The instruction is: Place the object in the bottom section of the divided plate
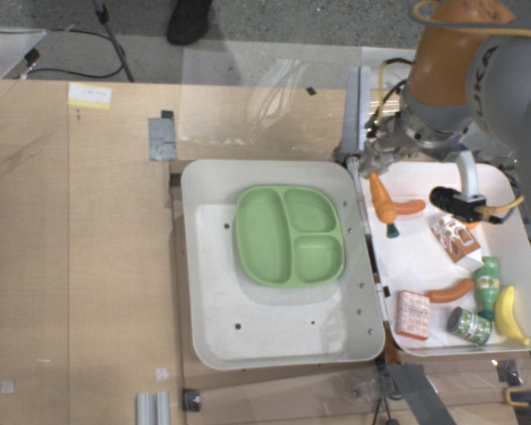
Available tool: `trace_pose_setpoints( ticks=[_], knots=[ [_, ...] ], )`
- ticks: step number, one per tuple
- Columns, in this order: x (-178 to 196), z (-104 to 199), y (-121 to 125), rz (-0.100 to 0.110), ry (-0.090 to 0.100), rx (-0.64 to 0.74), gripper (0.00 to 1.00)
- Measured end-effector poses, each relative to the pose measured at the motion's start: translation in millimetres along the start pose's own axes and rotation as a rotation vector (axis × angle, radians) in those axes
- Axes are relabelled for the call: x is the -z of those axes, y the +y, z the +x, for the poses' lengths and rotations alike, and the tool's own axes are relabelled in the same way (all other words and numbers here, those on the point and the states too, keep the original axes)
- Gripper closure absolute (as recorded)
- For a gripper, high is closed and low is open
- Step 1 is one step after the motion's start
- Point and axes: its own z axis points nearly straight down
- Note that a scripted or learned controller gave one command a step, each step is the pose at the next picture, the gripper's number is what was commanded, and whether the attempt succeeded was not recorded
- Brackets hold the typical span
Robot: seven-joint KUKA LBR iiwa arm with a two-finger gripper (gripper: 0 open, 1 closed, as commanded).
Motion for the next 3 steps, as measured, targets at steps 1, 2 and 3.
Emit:
trace_pose_setpoints(
  ticks=[1, 2, 3],
  knots=[
    [42.3, 100.4, -42.7, 0.001, 0.002, -0.139, 1.00],
    [41.6, 152.0, -1.6, 0.001, 0.001, -0.072, 1.00],
    [41.8, 151.7, -1.6, 0.001, 0.000, -0.072, 0.00]
  ],
)
